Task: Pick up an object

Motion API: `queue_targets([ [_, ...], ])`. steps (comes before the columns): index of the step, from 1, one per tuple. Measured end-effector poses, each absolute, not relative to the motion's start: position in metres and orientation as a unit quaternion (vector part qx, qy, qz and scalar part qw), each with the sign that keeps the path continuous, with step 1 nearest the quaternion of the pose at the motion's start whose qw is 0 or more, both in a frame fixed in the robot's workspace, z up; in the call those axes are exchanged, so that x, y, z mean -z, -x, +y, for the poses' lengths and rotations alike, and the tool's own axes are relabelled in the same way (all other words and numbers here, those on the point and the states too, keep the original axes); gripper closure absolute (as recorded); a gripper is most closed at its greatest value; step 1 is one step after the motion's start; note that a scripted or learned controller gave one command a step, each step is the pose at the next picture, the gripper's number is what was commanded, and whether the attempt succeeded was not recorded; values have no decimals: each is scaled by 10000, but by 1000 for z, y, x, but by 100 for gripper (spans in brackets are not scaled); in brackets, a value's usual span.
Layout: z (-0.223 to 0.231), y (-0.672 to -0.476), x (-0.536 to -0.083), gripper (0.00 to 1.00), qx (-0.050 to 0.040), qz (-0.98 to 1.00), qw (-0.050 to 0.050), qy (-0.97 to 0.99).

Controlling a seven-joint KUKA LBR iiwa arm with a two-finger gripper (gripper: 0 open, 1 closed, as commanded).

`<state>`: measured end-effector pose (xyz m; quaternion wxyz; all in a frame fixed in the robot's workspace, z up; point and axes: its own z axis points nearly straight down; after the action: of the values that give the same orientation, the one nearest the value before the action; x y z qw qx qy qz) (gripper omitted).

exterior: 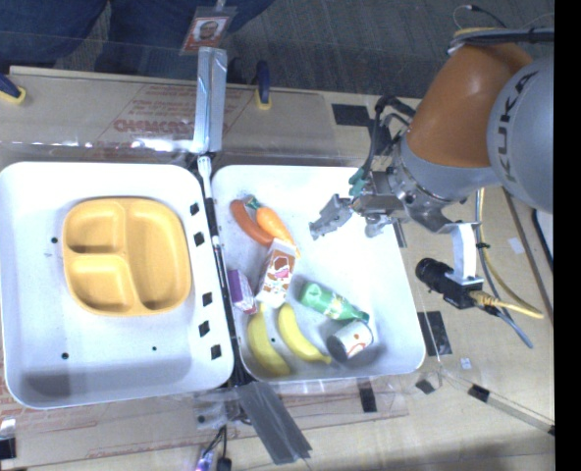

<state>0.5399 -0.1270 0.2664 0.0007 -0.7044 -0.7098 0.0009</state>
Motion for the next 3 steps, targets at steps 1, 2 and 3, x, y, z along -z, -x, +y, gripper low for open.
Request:
queue_targets([
  [1,-110,-487,-257,0,-6,-7435,0,6687],
  [2,-100,-657,-190,0,-4,-7759,-1,6309],
  [3,-112,-628,-91,0,-10,-7508,2,6605],
])
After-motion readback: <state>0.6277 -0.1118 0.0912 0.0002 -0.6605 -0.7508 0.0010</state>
